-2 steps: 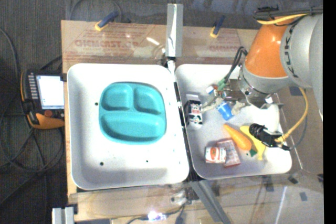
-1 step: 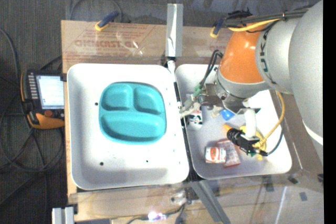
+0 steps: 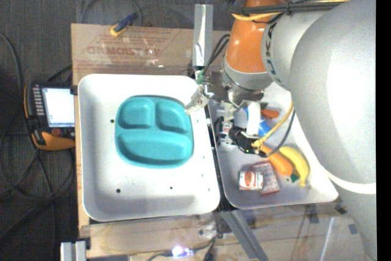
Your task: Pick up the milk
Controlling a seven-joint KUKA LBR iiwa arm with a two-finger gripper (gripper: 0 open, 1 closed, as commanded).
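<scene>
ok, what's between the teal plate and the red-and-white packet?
In the camera view: bare floor of the left bin, then the two bins' adjoining rims. The teal plate and the red-and-white packet sit in separate bins.

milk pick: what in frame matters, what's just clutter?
Matters:
milk carton, under the wrist in the right bin
end effector

Clutter:
banana
carrot
red can
teal divided plate, left bin
</scene>
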